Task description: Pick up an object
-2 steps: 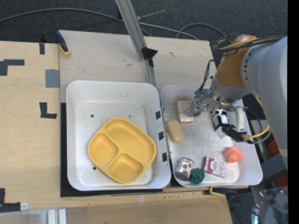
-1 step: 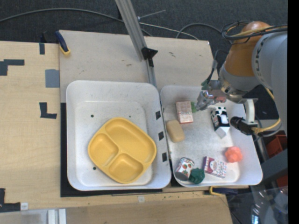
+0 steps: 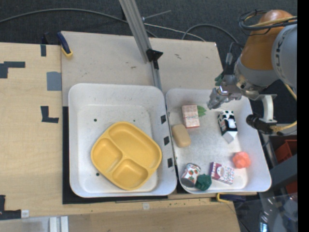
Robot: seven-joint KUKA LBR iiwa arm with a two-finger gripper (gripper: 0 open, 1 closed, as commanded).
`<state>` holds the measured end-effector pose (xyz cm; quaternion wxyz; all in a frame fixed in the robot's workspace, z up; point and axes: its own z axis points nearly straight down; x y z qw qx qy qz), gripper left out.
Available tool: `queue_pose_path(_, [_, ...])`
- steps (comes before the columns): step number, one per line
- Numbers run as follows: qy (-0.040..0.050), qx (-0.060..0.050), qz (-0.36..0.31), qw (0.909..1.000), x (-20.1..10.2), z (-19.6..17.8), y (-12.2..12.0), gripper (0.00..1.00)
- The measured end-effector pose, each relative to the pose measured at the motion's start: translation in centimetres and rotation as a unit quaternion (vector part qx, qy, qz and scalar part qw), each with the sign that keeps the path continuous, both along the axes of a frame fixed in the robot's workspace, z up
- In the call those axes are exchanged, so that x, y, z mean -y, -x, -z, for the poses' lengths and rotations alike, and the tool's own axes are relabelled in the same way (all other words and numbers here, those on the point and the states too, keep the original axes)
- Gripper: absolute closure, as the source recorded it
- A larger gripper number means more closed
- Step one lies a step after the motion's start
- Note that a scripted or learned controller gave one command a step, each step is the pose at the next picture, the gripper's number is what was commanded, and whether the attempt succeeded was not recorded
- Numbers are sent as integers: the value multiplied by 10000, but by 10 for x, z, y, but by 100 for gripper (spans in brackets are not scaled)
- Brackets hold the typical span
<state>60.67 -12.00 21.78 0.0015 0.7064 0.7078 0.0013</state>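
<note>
dark carpet all around, cables trailing across it, pale wooden bench [image 3: 29,129] in the middle with bits of dark tape stuck on the left side. two shallow white bins side by side on top. left bin [image 3: 79,98] with a yellow divided tray [image 3: 126,154] sitting tilted toward the lower middle. right bin [image 3: 258,175] holding the small stuff: pink-and-white box [image 3: 190,115] near the top, a bit of green poking out at its upper right corner, tan rounded block [image 3: 181,135] just below it and near the divider, black-and-white cow-pattern carton [image 3: 227,124] to the right of those, orange lumpy thing [image 3: 241,159] near the right wall, red-and-white packet [image 3: 222,172] lower down, and a round printed cup [image 3: 191,173] touching a dark green lump [image 3: 203,181] at the bottom edge. grey arm with the orange band reaching in from the right, gripper [image 3: 215,99] hanging over the top of the right bin, between the pink box and the cow carton, nothing visibly between the fingers. open or closed? cannot tell from this angle, too small and dark. slanted metal pole [image 3: 140,33] crossing the top of the bench, blue-and-yellow clamp [image 3: 65,45] at the upper left corner.
</note>
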Motion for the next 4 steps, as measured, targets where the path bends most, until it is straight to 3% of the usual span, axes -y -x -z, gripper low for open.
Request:
queue_pose_path(1, [-3,-16,0,10000,-1,-14,0,100])
queue_pose_path(3, [-7,-39,-26,10000,-113,2,31,100])
queue_pose_path(4, [-12,-28,-34,10000,-172,-3,35,100])
